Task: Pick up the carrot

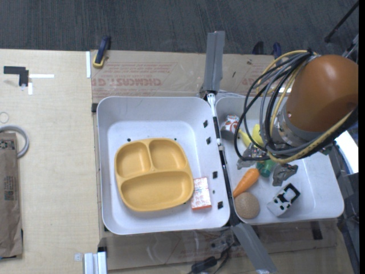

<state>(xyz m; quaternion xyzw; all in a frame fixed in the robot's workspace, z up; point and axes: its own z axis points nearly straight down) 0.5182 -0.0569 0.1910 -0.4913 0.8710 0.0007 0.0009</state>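
Looming largest, my orange wrist band hangs over the right bin. Below it my tool sits low, its state something I cannot tell, probably masked by cables. Just left of it the carrot lies slanted on the bin floor, above a round brown ball.

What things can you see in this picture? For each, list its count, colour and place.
bins: two, white, side by side on the bench
plate: one, yellow, three compartments, left bin
packet: one, red and white, left bin, beside the plate
carrot: one, orange, right bin, near the divider
round item: one, tan, right bin, below the carrot
block: one, black and white, right bin
arm: one, grey and orange, over the right bin
gripper: one, grey, just above the carrot
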